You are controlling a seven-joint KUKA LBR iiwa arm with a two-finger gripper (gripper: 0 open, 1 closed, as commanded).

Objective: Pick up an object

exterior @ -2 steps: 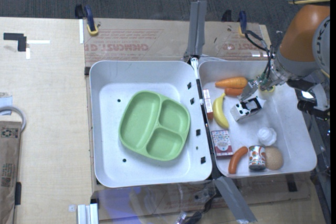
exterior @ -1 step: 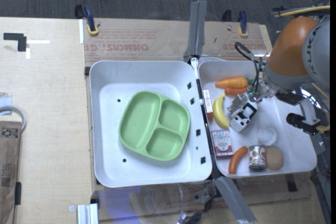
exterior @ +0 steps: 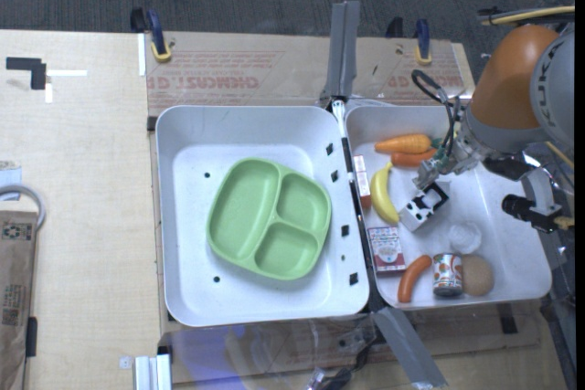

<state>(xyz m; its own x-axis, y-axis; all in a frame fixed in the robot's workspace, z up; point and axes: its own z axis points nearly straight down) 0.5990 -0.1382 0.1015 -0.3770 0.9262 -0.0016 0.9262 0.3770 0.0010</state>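
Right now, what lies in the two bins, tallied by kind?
Green divided plate: 1
Carrots: 2
Banana: 1
Sausage: 1
Brown round fruit: 1
Can: 1
Small printed boxes: 2
Pale clear lump: 1
Total: 10

Two bins side by side, touching. Left bin: plate in the middle, nothing on it. Right bin: carrot at the far end, banana just nearer, by the left wall, box nearer again. Near edge, left to right: sausage, can, kiwi, the last two touching. Gripper over the right bin, right of carrot and banana.
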